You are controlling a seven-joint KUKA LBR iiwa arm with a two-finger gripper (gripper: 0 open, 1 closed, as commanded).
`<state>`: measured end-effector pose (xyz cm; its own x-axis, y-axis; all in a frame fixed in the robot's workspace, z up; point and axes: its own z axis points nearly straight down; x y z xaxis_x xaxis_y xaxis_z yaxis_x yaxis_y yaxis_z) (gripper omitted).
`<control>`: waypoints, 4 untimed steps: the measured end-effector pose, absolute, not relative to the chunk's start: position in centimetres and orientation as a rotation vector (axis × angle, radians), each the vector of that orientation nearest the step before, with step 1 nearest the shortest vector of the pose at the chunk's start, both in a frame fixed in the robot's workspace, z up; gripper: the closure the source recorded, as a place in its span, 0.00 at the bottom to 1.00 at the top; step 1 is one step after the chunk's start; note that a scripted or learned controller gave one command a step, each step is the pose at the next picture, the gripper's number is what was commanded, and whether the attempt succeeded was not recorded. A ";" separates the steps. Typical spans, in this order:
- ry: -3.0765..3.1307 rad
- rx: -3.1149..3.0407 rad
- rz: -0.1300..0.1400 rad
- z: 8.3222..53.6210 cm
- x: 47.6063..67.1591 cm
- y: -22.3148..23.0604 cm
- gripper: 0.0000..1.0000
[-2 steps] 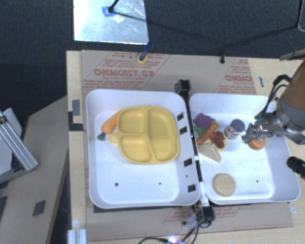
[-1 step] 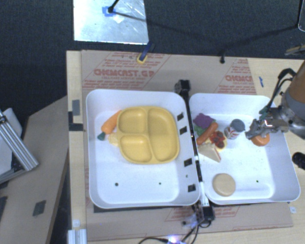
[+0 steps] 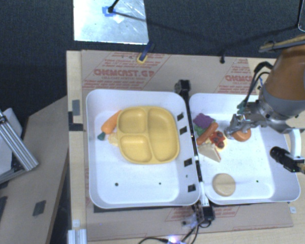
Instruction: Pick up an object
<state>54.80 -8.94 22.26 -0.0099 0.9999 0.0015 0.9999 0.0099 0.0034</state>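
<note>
Nearest the camera in my right bin (image 3: pixel 282 189) lies a round tan cookie-like disc (image 3: pixel 224 184), close to the bin's front wall with bare white floor stretching off to its right. Further back, by the divider between the bins, a small heap crowds together: a purple piece (image 3: pixel 203 120), a red-and-orange sausage-like piece (image 3: pixel 209 131) and a pale wedge (image 3: pixel 210 152), all touching or nearly so. My tool (image 3: pixel 238 124) sits low over the middle of this bin, just right of that heap, right over an orange rounded object (image 3: pixel 242 134); I cannot tell whether it is apart or together, nor whether it has the orange object. My arm (image 3: pixel 290 85) covers the bin's back right corner. Most free room lies along the right bin's front and right side. In the left bin (image 3: pixel 99 187), a yellow divided plate (image 3: pixel 145 134) sits at the centre, a carrot (image 3: pixel 110 122) leaning against its left rim, with a wide clear strip along the front wall. Both bins rest on the surface (image 3: pixel 127 67).
</note>
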 end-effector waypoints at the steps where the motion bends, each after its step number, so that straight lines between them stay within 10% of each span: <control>1: 2.228 2.210 0.006 23.4 58.0 -6.3 1.00; 4: 2.223 2.217 0.001 21.5 57.5 -6.7 1.00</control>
